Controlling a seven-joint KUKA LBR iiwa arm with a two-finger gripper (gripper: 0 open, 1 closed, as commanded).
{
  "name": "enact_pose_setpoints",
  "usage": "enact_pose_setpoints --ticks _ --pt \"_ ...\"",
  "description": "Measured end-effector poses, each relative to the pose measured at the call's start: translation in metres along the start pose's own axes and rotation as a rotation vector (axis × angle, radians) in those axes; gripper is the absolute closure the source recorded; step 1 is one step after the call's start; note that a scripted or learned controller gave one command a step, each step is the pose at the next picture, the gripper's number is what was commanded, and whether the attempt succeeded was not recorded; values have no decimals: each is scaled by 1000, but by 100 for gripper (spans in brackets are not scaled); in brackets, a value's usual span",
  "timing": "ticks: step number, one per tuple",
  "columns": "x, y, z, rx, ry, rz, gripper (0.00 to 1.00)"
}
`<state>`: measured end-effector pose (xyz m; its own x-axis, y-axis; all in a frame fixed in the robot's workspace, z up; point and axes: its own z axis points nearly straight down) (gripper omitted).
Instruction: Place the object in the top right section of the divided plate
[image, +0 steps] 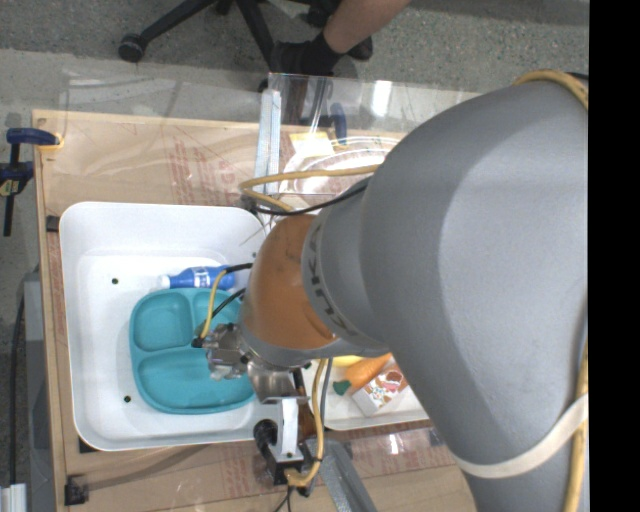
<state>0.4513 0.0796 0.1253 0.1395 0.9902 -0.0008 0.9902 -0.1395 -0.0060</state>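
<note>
Grey and bulky, the arm (470, 270) reaches in from the right and covers much of the bench, its orange band (285, 295) hanging over the right edge of the left bin (90, 260). A teal divided plate (175, 355) lies in that bin, partly hidden under the wrist. A blue-and-white bottle (195, 279) lies on its side just beyond the plate's far rim, touching or nearly touching it, outside the sections. The gripper (228, 352) sits low over the plate's right side; whether its jaws are open or closed cannot be told. An orange carrot-like item (362, 372) and a small box (380, 392) rest in the right bin (400, 418).
</note>
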Motion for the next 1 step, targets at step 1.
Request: enact_pose_setpoints --ticks 1 --pt "-1 0 0 -1 0 3 0"
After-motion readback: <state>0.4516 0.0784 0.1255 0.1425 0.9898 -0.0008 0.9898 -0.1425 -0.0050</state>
